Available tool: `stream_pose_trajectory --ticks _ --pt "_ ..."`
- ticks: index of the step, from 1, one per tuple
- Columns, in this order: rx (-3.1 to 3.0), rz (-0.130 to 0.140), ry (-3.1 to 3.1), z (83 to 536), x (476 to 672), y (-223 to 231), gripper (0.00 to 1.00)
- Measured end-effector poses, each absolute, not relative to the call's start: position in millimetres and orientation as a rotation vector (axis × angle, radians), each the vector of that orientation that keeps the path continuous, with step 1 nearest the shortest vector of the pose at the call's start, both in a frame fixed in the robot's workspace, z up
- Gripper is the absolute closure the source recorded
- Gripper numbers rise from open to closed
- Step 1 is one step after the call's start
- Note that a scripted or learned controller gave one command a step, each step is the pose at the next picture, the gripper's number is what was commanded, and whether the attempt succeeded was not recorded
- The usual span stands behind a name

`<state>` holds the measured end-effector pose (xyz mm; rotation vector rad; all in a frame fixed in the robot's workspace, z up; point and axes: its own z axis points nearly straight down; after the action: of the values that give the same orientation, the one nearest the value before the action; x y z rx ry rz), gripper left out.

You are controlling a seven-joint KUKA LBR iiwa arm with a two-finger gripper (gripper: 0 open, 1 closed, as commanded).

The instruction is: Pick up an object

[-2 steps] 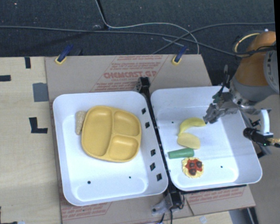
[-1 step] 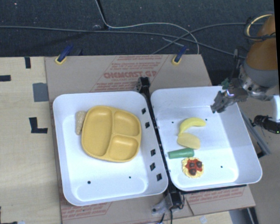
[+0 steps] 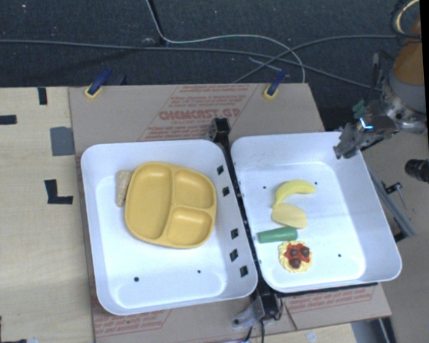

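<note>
The right bin (image 3: 367,263) holds a yellow banana (image 3: 294,190), a pale yellow slice-shaped piece (image 3: 290,214), a green stick-shaped piece (image 3: 277,234) and a small yellow round with red topping (image 3: 295,256). My gripper (image 3: 348,144) hangs at the far right, over the right bin's upper right corner, well away from all of them. Nothing is seen between its fingers.
The left bin (image 3: 105,233) carries a yellow divided plate (image 3: 169,205) with a tan piece (image 3: 122,187) tucked at its left edge. Both bins rest on a cardboard sheet (image 3: 195,110). Cables run across the dark floor behind.
</note>
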<state>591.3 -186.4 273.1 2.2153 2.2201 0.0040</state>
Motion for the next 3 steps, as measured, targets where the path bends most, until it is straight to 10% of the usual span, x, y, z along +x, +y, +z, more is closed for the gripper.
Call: stream_pose_trajectory --ticks 3 --pt "2.217 -0.001 2.229 250.9 603.5 -27.5 1.0"
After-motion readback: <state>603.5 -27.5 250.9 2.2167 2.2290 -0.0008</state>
